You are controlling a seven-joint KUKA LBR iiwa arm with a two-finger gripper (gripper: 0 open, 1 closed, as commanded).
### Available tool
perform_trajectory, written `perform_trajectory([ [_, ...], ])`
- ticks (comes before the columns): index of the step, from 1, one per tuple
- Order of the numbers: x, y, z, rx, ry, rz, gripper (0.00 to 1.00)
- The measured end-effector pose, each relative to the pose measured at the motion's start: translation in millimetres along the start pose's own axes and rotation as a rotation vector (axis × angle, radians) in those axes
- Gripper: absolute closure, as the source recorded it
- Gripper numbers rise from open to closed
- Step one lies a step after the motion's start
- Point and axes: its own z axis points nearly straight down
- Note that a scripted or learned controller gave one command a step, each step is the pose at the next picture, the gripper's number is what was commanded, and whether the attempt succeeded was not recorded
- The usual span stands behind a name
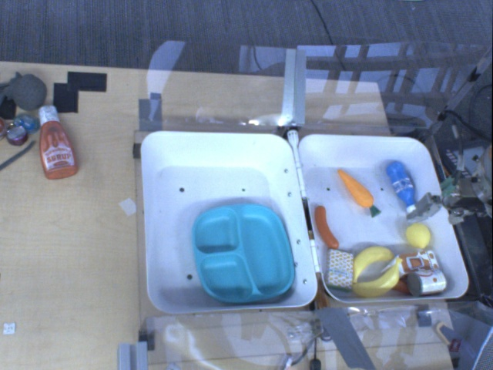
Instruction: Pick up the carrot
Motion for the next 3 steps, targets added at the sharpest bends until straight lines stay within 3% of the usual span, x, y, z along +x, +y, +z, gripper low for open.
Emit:
perform_trajectory([
  [1, 42.5, 6.2, 92.9, 0.001, 0.001, -0.06, 0.0],
  [2, 46.0, 59.0, 131.8, -0.007, -0.001, -0.15, 0.0],
  [3, 41.4, 119.8, 132.7, -0.007, -0.002, -0.287, 0.0],
])
